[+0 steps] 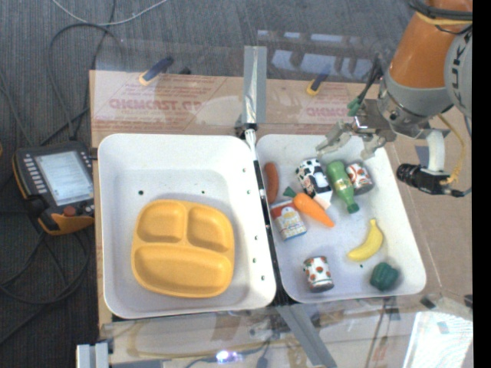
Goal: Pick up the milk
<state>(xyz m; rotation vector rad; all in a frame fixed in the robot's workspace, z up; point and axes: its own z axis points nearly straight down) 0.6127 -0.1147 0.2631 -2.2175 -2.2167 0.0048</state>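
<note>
pincer: the gripper (pixel 356 140) hangs over the far edge of the right bin (pixel 406 240), its two fingers spread apart with nothing between them.
arm: the grey arm with its orange band (pixel 426 44) reaches in over the far right corner of that bin, so the wrist is well placed for a drop onto the things along the far edge.
milk: the black-and-white carton (pixel 314 179) lies in the far half of the right bin, nearer the wall shared with the left bin than the pincer is; it sits apart from the fingers and lower than them.
why so crowded: the carton looks to be touching a green bottle (pixel 342 185) on its outer side and a carrot (pixel 313 210) on its near side, probably just as they were tipped in; this leaves little room for a finger.
can by the bottle: a small can (pixel 359 177) lies just beside the bottle, almost under the pincer.
other things in the right bin: a sausage (pixel 271 182) along the shared wall, a second can (pixel 289 222) near the carrot, a banana (pixel 367 243), a third can (pixel 317 274) and a green pepper (pixel 384 276) toward the near edge.
left bin: the left bin (pixel 123 167) holds a yellow divided tray (pixel 184 248), well apart from the task.
judgement: the pincer must shift toward the shared wall and come down before it can close on the carton.
</note>
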